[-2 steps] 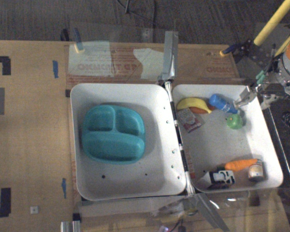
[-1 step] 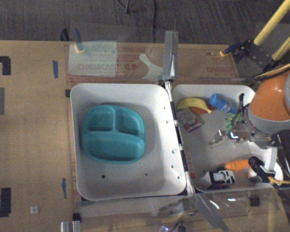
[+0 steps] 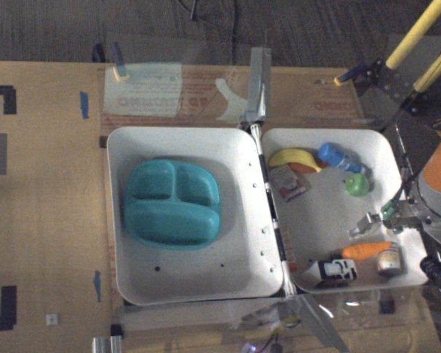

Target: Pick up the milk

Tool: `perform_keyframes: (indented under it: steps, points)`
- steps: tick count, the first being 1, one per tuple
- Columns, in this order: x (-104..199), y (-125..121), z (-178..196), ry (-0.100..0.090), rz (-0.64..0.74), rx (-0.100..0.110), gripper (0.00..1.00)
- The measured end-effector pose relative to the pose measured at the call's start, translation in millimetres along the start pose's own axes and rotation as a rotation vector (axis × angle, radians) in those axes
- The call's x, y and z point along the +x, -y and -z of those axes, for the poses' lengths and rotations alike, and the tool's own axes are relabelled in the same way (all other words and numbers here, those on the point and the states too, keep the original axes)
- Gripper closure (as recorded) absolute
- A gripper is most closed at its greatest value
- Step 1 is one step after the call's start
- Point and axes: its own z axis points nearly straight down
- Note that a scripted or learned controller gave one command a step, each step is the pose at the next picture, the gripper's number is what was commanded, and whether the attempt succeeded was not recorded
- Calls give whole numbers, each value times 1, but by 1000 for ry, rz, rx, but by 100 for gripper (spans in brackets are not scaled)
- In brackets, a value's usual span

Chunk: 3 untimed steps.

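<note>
The small black-and-white milk carton (image 3: 335,270) lay on its side at the right white bin's (image 3: 331,219) near edge, beside an orange carrot (image 3: 367,251). Likely light, stiff; best pinched across its narrow sides. The gripper (image 3: 364,225) hovered nearby, jaws apparently spread, empty.

We see a teal divided plate (image 3: 173,202) in the left white bin (image 3: 125,271). The right bin holds a yellow banana (image 3: 294,157), blue bottle (image 3: 339,157), green apple (image 3: 356,185), orange carrot (image 3: 367,251) and black-and-white milk carton (image 3: 336,270).

Grey arm (image 3: 435,197) reaches in from the right, wrist low, gripper (image 3: 369,225) pointing left
</note>
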Motion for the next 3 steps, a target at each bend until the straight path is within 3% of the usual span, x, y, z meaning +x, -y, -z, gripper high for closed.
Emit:
perform_keyframes:
  steps: [1, 2, 3]
  points:
    - [0, 0, 0, 0, 0, 0, 0]
    - [-34, -25, -56, -8, -40, -5, 0]
    - [-34, -87, -59, -9, -188, -15, 0]
